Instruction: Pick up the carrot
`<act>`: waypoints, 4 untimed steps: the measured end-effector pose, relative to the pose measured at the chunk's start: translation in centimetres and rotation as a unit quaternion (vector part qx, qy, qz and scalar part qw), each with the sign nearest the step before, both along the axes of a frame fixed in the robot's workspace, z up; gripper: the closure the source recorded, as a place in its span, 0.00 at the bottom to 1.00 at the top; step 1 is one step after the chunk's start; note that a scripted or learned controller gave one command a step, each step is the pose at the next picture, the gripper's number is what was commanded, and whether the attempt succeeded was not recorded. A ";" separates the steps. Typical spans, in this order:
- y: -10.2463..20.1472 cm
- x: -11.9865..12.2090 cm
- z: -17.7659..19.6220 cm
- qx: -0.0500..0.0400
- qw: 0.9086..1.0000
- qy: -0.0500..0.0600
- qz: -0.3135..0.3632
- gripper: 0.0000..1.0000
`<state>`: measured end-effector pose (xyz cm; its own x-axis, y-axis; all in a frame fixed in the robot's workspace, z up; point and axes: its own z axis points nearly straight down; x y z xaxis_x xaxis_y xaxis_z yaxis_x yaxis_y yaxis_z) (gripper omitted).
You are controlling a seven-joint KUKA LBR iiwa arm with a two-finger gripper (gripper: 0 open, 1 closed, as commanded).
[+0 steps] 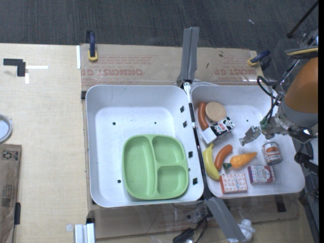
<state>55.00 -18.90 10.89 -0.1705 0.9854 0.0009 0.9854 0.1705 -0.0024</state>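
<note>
The carrot [242, 160] is lying in the right bin [288, 186], orange, with its long axis running roughly left to right and tilting up slightly toward the right. The gripper [249, 134] is hanging just above and a little to the right of it in this view, near but apart, holding nothing. Its small metal fingers are looking slightly spread, though they are tiny here and I am not sure of the gap.

To my eye, the coming move is a short drop down and a touch left.

A red-orange sausage-shaped toy [223, 156] is lying just beside the carrot's left end, with a banana [210, 162] beyond it. A small can [272, 153] is standing to the right, and a red carton [261, 174] is sitting just below.

The arm's wrist is being cut off at the right edge.
</note>
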 end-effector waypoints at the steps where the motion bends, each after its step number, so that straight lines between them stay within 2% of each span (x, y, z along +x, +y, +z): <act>1: -1.3 0.2 7.6 -0.001 1.000 -0.001 -0.010 0.00; 2: 3.5 -2.6 -1.8 0.000 1.000 0.000 -0.009 0.00; 3: 3.1 -5.8 -1.5 -0.001 0.999 -0.005 0.043 0.00; 4: 2.7 -6.1 -1.0 -0.005 0.992 -0.018 0.124 0.00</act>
